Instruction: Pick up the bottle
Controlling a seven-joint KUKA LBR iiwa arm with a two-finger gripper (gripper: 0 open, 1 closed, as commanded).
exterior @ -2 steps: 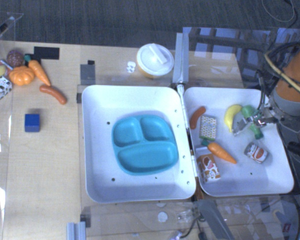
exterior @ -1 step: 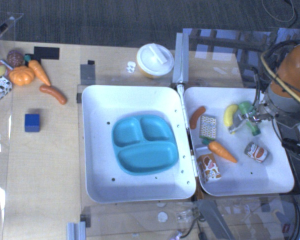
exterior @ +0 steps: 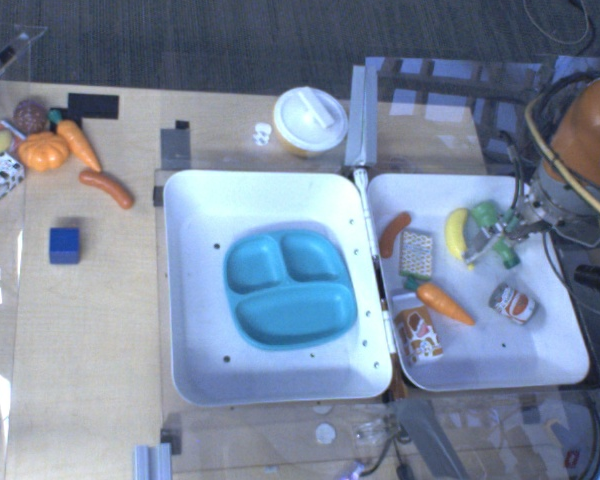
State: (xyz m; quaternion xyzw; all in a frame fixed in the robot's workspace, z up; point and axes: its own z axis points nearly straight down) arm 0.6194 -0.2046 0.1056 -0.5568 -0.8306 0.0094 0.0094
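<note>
1. Where the bench lies bare at far left: orange pumpkin (exterior: 44, 152) touching loose carrot (exterior: 78, 144), red sausage (exterior: 107, 188) just nearer, blue cube (exterior: 65, 245) nearer again and apart from them.
2. Left bin (exterior: 195, 298): holds a blue divided plate (exterior: 288, 288), roughly centred.
3. Beyond the bins' far edge, about over the seam: white lidded cup (exterior: 310, 120) on the bench.
4. Right bin (exterior: 550, 358), left part: small sausage (exterior: 394, 233) by the left wall, checkered packet (exterior: 416, 253) just right of it, brown carton (exterior: 418, 334) at the near-left corner, bin carrot (exterior: 445, 304) lying slantwise between packet and carton.
5. Right bin, middle: banana (exterior: 456, 234) upright in view, green bottle (exterior: 506, 253) just right of it, lying tilted in the far half.
6. Gripper (exterior: 492, 236): down at the bottle, between banana and bottle body. Cannot tell whether clenched, released or grasping.
7. Can (exterior: 512, 304): on its side, nearer than the bottle, apart from it.
8. Arm (exterior: 580, 138): entering from the right, over the bin's far-right corner.
</note>
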